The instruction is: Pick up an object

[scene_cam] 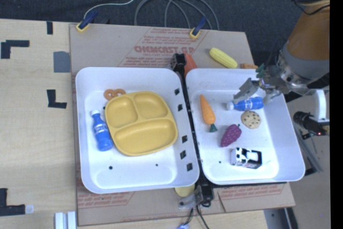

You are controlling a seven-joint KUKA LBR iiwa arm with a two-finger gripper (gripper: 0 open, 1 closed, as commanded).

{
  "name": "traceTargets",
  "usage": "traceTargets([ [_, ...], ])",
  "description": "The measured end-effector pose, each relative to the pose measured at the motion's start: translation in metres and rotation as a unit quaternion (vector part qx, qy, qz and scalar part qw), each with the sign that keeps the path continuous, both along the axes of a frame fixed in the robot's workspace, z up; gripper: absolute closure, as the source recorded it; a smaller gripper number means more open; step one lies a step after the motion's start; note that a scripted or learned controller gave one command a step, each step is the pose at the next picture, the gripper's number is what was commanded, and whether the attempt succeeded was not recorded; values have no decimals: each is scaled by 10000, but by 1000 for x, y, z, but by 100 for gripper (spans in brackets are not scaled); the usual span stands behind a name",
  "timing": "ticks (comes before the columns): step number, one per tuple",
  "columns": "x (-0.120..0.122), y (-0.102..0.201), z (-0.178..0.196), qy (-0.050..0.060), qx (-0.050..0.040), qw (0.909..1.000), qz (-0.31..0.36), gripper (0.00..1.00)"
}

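Two shallow white bins are sitting side by side on a cardboard sheet [155,51] that is covering the tabletop [32,115].

The left bin [88,169] is holding a yellow divided plate [141,122] near its middle, with three compartments showing nothing inside them. A small blue bottle [101,131] is lying just beside the plate's left edge, and a pretzel [113,94] is peeking out by the plate's upper left rim, touching or nearly touching it.

The right bin [284,169] is carrying a carrot [207,110] lying lengthwise near its left side, a purple bunch of grapes [231,135] near the centre, a round cookie [250,119] just above and to the right of the grapes, and a small black-and-white carton [246,157] lower down. A second blue bottle [247,104] is lying on its side in the upper part of this bin, just above the cookie.

The arm [311,40] is reaching in from the right, and its end effector [252,91] is hanging right over that bottle, close to or touching its top (whether the fingers are spread or closed, I cannot tell from this angle).

Outside the bins, a yellow corn cob [223,58] is resting on the cardboard above the right bin, and an orange object [188,62] is sitting at the top of the seam between the two bins.
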State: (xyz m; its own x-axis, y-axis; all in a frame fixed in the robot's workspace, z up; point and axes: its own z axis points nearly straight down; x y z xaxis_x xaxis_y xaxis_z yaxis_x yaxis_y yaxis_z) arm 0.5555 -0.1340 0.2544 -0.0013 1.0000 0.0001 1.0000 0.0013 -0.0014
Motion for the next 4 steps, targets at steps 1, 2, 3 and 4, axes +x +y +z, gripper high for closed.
traceTargets([
  [1, 21, 62, -74, 19, 8, 10000, 22, 0],
  [2, 42, 38, -166, 37, -5, 10000, -7, 0],
  [3, 48, 39, -168, -3, -2, 10000, -2, 0],
  [4, 49, 39, -158, -30, -18, 10000, -3, 100],
])
